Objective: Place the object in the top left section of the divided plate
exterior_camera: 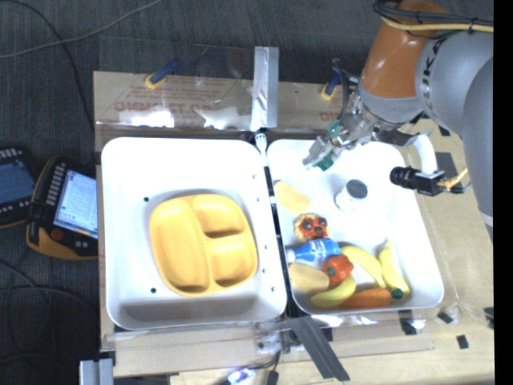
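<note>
Lighting is pretty even and bright, seemingly from overhead. The two white bins (184, 155) are nearly blown out, so their walls lose detail. Soft shadows are cast under the yellow divided plate (204, 241) and along the bin rims. The dark floor (120, 14) is left murky. Resolution is low and everything's a bit soft; the gripper (322, 157) is smeared with blur. Mild glare is seen on the orange band (397, 50).

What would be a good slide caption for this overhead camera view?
Robot arm's gripper above the right bin of toy food, with the yellow divided plate waiting in the left bin.
</note>
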`<control>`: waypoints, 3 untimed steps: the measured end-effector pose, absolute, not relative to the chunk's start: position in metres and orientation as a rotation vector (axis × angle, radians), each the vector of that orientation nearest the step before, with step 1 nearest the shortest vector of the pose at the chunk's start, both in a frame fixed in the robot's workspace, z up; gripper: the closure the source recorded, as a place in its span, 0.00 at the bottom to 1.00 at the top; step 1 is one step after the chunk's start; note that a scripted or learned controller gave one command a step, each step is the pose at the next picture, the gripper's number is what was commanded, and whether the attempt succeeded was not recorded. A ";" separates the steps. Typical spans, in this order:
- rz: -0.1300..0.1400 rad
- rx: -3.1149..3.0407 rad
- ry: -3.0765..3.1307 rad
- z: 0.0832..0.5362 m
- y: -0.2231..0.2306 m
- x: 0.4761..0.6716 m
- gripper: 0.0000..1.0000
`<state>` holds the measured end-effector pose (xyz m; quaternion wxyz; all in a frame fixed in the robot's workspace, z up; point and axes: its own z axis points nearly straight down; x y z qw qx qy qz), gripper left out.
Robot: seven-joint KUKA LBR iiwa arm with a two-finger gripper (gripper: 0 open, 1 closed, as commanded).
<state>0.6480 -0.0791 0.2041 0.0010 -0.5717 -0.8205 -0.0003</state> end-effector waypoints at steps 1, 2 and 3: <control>0.000 -1.514 -2.750 0.183 -0.011 0.602 1.00; -0.001 -1.582 -2.712 0.183 -0.012 0.614 1.00; 0.002 -1.526 -2.745 0.183 0.064 0.607 1.00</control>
